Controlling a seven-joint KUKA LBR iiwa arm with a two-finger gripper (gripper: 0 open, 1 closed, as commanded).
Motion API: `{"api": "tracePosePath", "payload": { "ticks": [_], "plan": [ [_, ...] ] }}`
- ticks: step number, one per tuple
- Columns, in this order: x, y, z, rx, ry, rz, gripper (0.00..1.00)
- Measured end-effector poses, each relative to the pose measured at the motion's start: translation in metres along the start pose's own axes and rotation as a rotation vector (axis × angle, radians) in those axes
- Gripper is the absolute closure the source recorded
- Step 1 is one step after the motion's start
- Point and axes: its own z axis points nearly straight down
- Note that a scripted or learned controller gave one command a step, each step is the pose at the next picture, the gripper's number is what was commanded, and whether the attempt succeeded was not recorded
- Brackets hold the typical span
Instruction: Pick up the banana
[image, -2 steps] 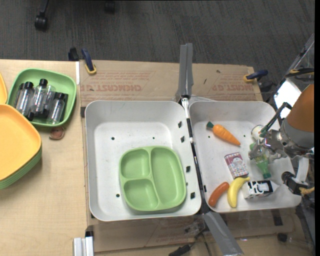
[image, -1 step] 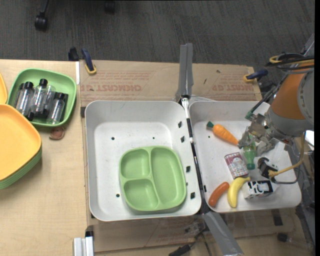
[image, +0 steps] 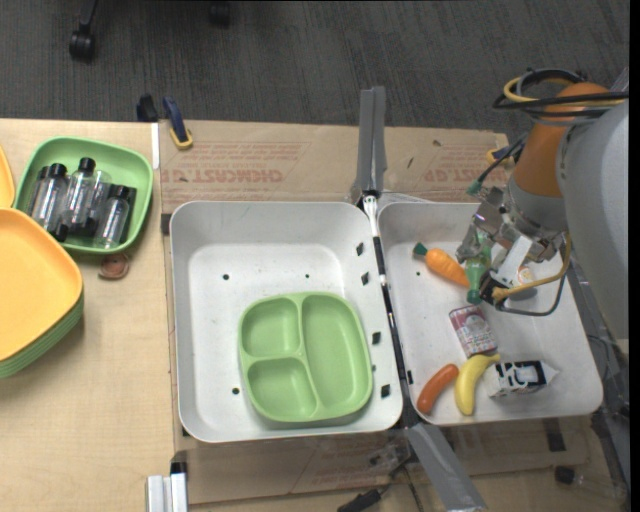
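Note:
The yellow banana (image: 471, 382) lies near the front of the right bin (image: 570, 400), between an orange-red sausage-shaped toy (image: 436, 387) on its left and a small black-and-white carton (image: 519, 377) on its right. My gripper (image: 482, 272) hangs over the back half of the same bin, well behind the banana, just right of a toy carrot (image: 445, 264). Green and white parts of the gripper crowd its fingertips.
A small pink-labelled packet (image: 471, 327) lies between the gripper and the banana. The left bin (image: 200, 300) holds a green divided tray (image: 302, 356). On the bench at left stand a green tray of bottles (image: 84, 195) and stacked orange plates (image: 30, 290).

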Motion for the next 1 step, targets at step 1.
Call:
{"api": "tracePosePath", "payload": {
  "ticks": [1],
  "plan": [
    [-0.0307, -0.0021, -0.0960, 0.000, 0.000, 0.426, 1.00]
  ]
}}
